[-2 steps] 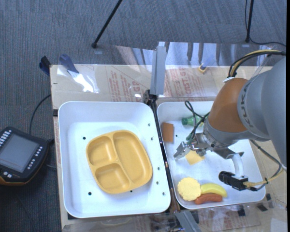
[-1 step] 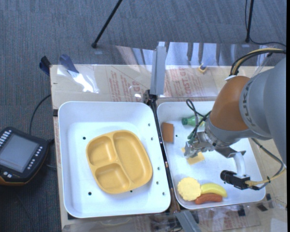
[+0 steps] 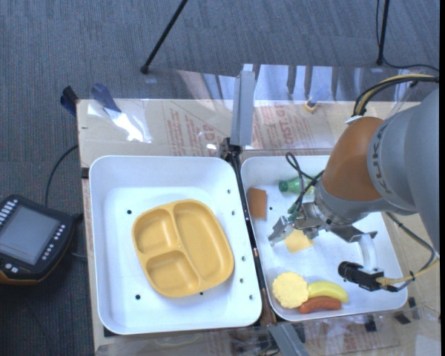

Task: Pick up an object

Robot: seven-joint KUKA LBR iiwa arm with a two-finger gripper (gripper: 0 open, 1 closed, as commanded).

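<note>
Yellow cheese-like wedge [image 3: 298, 241], lying on the floor of the right bin [image 3: 320, 170], directly beneath the hand [image 3: 288, 229], whose fingers stand spread and grasp nothing. A good pick, in my judgement, needs a straight descent with fingers straddling the wedge, clear of the brown block [image 3: 256, 202] beside it.
</note>
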